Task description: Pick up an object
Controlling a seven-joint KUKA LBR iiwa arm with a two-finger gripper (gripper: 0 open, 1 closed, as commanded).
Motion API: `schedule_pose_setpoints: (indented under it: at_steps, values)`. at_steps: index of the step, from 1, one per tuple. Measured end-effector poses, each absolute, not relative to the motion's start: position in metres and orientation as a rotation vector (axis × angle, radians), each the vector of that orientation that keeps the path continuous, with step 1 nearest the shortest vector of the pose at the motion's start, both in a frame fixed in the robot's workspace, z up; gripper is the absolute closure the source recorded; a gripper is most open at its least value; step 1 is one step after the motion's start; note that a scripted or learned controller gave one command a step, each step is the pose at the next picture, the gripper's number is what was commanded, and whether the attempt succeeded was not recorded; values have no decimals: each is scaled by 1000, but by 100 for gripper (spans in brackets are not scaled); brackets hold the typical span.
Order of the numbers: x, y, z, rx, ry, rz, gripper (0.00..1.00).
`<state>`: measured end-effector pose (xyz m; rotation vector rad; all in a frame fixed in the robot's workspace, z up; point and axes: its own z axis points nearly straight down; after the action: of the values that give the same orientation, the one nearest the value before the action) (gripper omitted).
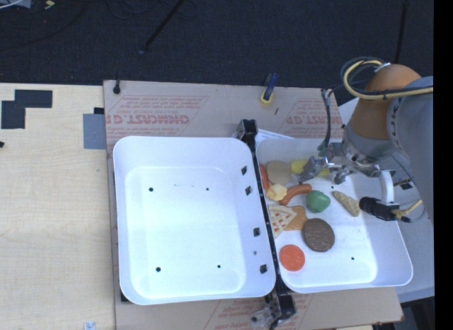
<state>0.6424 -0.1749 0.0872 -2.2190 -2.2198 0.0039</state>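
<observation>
The claw [316,165] is lowered into the right bin [386,268] beside a yellow piece [298,166]; its grip cannot be told; descent and closing are judged next

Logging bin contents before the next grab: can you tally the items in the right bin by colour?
Brown: 1, round disc
Green: 1, rounded piece
Orange-red: 3, flat disc, sausage shape, strip at the divider
Yellow: 3, waffle, small lump, piece by the hand
Tan: 2, rounded piece, long piece
Total: 10; partly overlapping, so approximate.
</observation>
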Motion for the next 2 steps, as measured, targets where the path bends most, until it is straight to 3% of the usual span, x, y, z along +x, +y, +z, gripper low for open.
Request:
schedule_pose_setpoints:
  at_steps: [2]
  values:
    - [644,-176,88,-2220,-2222,2,0]
